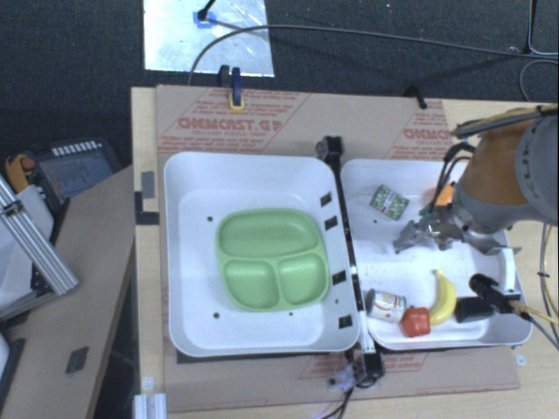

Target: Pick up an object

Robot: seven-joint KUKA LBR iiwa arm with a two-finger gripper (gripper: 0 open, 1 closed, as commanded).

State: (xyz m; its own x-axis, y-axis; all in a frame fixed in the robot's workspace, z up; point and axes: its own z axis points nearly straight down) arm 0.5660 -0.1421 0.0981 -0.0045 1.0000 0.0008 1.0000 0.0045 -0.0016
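Observation:
My gripper (417, 234) hangs low over the middle of the right bin (367, 264), reaching in from the right. A small green packet (388, 202) lies just up and left of it, apart from it. At the bin's front lie a yellow banana (444, 297), a red rounded item (417, 322) and a small white can with a red label (385, 304) on its side. Something small and orange (443, 195) shows just behind the wrist. Nothing can be seen held by the gripper.
The left bin (188, 260) holds a green divided plate (269, 258). A black divider with clips (339, 234) runs between the two bins. Bare bin floor lies between the packet and the can.

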